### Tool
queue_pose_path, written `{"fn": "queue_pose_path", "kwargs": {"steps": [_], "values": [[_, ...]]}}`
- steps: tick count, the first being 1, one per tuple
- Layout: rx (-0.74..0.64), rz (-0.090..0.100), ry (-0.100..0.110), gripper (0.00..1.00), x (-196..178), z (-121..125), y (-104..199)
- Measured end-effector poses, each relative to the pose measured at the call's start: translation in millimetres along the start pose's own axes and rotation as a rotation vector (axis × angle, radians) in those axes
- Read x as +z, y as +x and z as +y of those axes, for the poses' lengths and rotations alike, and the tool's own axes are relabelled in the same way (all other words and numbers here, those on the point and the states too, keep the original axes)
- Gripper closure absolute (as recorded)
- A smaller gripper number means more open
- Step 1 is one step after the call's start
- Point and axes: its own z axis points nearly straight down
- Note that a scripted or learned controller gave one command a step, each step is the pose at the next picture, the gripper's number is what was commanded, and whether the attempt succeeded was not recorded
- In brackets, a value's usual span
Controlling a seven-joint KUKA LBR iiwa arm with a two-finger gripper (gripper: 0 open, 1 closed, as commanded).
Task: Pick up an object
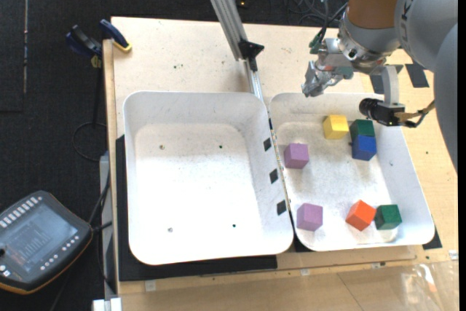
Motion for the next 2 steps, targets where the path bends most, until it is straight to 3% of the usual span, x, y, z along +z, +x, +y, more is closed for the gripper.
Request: {"fn": "queue_pose_path", "kwargs": {"steps": [2], "values": [[0.001,0.0,0.004,1.0,19,6,114]]}}
